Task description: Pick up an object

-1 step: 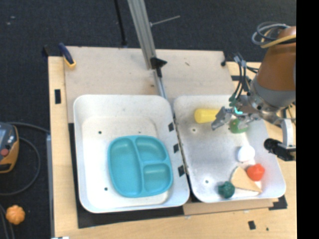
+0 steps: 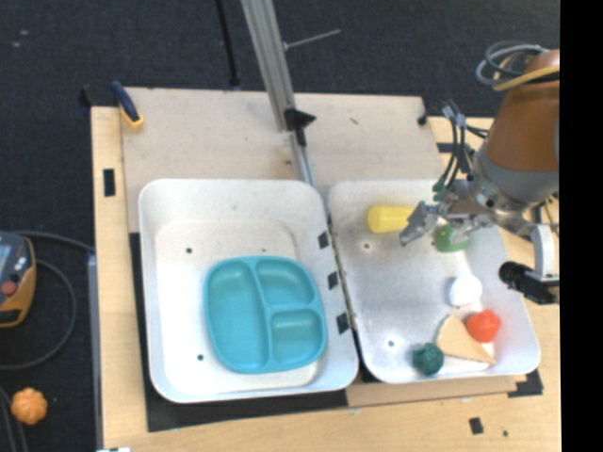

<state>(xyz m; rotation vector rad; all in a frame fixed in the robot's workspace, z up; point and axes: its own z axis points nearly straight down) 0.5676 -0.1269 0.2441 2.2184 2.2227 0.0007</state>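
Objects lie loose in the right bin (image 2: 377, 356): a yellow piece (image 2: 386, 218) near the top, a green piece (image 2: 450, 239) to its right, a white ball (image 2: 464, 291) lower down, and at the bottom a tan wedge (image 2: 458, 343) with a red ball (image 2: 483, 326) against it and a dark green ball (image 2: 428, 358) at its left corner.

We see the arm (image 2: 524, 130) reaching in from the right, with the gripper (image 2: 435, 222) low over the upper part of that bin. It sits between the yellow piece and the green piece, close to both. One grey finger points left toward the yellow piece, and the green piece shows just under the wrist hardware. We cannot tell whether the claw is spread or closed, and we see nothing clearly between its tips.

The left bin (image 2: 165, 205) holds a blue tray (image 2: 264, 313) with three compartments. On the bench behind the bins stands a slanted metal post (image 2: 268, 50). A small orange pumpkin (image 2: 28, 405) lies on the floor at the lower left.
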